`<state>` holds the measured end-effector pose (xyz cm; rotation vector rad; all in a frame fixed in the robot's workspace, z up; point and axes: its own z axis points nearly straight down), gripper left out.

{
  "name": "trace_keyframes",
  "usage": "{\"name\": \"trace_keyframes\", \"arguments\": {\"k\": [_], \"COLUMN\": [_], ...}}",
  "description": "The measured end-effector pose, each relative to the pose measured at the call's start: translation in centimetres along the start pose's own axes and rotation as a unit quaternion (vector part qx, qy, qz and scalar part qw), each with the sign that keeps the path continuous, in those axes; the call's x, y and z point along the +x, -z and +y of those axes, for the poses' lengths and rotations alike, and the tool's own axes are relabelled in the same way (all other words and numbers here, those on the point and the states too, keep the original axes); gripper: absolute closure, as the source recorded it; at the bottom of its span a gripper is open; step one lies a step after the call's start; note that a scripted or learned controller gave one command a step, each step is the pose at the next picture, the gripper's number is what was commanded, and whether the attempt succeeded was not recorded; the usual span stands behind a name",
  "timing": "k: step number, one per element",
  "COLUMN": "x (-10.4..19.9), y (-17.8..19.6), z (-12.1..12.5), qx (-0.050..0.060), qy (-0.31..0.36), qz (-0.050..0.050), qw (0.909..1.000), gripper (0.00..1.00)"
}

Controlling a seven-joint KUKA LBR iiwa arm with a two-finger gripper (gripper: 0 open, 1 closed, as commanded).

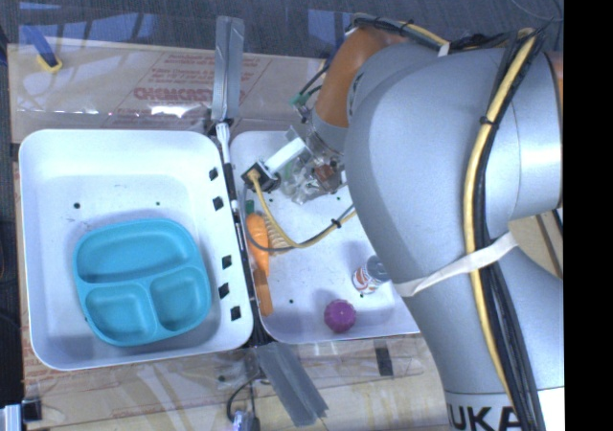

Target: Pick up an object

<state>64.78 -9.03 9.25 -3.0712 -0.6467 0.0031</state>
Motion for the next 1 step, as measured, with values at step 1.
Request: {"name": "trace_keyframes", "arguments": {"k": [1], "x": [-7.02], "y": [5.8], "z": [-2.22], "qx": [0.001], "qy": [-0.101], "qz": [-0.001], "qw": [0.9949], "gripper": [0.0]}}
